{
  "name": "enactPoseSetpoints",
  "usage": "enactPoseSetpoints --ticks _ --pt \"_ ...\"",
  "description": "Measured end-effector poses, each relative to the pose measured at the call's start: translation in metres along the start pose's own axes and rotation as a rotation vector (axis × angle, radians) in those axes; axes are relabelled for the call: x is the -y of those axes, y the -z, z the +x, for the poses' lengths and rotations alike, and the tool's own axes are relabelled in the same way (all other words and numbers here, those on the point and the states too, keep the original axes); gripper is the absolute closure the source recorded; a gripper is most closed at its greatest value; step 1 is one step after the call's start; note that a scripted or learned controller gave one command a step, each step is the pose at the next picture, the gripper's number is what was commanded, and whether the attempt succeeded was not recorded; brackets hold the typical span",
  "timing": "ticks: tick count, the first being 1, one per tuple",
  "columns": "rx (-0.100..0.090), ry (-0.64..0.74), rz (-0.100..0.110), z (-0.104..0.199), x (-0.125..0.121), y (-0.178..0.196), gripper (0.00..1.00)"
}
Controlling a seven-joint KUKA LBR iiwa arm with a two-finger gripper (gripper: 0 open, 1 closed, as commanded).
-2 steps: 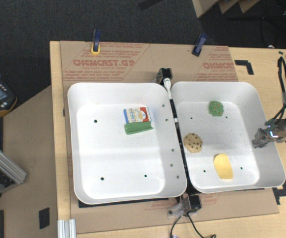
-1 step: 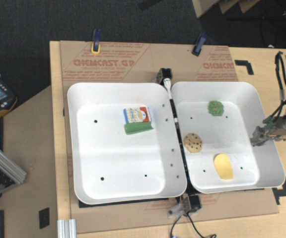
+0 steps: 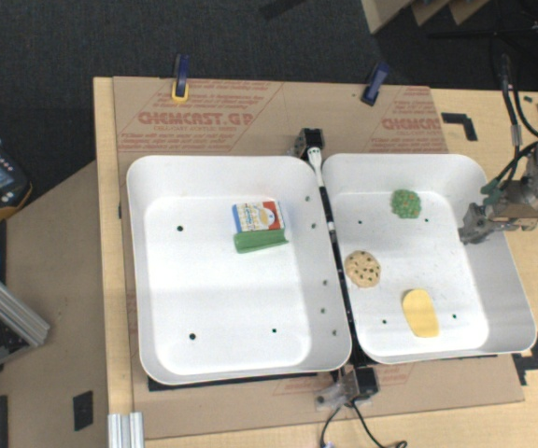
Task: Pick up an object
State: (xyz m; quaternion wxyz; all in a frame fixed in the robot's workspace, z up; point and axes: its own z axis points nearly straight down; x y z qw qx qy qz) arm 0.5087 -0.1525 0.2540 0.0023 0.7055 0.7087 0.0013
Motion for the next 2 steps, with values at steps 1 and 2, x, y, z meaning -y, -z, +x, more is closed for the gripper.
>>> enactPoseSetpoints --ticks 1,2 --pt "0.001 -0.002 -0.002 0.01 -0.046 0.066 1.0" --pt "-0.004 -0.007 0.011 -0.009 0.022 -0.023 1.0"
